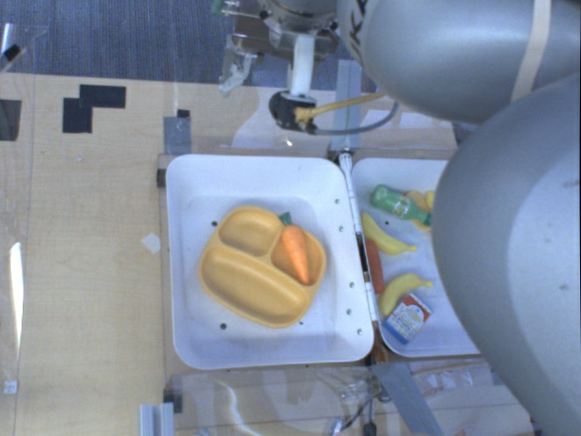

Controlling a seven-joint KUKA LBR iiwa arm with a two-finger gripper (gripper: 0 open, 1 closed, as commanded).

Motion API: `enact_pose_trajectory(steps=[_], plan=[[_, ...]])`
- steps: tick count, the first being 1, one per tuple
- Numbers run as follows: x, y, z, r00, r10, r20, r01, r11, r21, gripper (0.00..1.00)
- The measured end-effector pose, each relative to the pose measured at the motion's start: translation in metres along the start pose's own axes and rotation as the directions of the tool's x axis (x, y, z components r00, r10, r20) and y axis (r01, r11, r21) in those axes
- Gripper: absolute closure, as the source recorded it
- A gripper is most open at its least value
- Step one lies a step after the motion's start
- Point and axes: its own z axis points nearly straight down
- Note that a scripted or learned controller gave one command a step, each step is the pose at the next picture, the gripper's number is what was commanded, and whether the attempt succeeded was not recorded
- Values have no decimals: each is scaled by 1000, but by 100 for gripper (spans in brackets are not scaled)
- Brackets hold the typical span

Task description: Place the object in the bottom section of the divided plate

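Grey arm (472, 80) seen over the right bin (399, 175), yellow divided plate (245, 280) set in the left bin (191, 243), carrot (293, 251) laid in the plate's right section, gripper (238, 66) raised above the surface (82, 243), grip state not discernible

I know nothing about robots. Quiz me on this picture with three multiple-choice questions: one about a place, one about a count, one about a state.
1. Where is the carrot?
A. in the plate's right section
B. in the right bin
C. on the bench

2. How many bananas lie in the right bin?
A. none
B. two
C. five

3. The long bottom section of the yellow plate is:
A. holding the carrot
B. bare
C. holding a bottle

Answers: 1 A, the carrot sits in the plate's right compartment. 2 B, two yellow bananas show there. 3 B, nothing lies in it.
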Motion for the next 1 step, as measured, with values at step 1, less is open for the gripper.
enact_pose_trajectory(steps=[1], plan=[[0, 0, -49, 999, 51, -2, -51, 999, -2, 0]])
